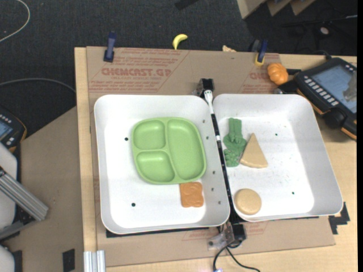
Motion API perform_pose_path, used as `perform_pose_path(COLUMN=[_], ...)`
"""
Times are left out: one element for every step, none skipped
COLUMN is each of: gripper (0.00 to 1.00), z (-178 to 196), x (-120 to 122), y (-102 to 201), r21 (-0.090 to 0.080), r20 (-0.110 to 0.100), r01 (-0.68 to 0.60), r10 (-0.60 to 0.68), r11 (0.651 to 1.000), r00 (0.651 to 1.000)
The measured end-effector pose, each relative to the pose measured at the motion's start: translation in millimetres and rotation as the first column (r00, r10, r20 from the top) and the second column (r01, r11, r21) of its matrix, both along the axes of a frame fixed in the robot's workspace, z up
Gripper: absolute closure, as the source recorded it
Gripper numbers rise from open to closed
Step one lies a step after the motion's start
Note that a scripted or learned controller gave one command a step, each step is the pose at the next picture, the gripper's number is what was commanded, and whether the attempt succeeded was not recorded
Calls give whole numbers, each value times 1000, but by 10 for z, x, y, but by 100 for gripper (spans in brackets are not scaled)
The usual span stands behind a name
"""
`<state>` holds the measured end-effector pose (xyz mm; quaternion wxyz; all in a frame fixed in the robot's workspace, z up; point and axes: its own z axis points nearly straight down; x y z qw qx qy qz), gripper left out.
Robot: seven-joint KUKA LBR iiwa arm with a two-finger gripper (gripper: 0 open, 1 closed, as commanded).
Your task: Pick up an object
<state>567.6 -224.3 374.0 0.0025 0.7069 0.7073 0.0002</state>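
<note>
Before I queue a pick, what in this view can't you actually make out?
- Green toy: blurred, its shape is unclear.
- Tan wedge overlaps it, hiding their contact.
- Orange piece: too small to identify.
- Handheld controller: cut off by the frame's right edge.

Only readable text is on the brown board lying under the two white bins, printed in red. Left of centre, big letters read approx "CHEMCAST G P"; the last chars are faint, so not sure of them. Above and below that are smaller red lines, too small to read. Same print repeats at the board's right end near the blue clamp, at a slant and partly cut off by the bin rim; illegible there. More red print on the board's front strip below the bins, also too blurred to read.
</note>
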Motion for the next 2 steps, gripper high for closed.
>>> perform_pose_path(gripper=[100,100], z=[-163,-321], x=[46,92], y=[6,6], r21=[3,3], r20=[-5,-6], r01=[0,0], r10=[0,0], r11=[1000,1000], r00=[1000,1000])
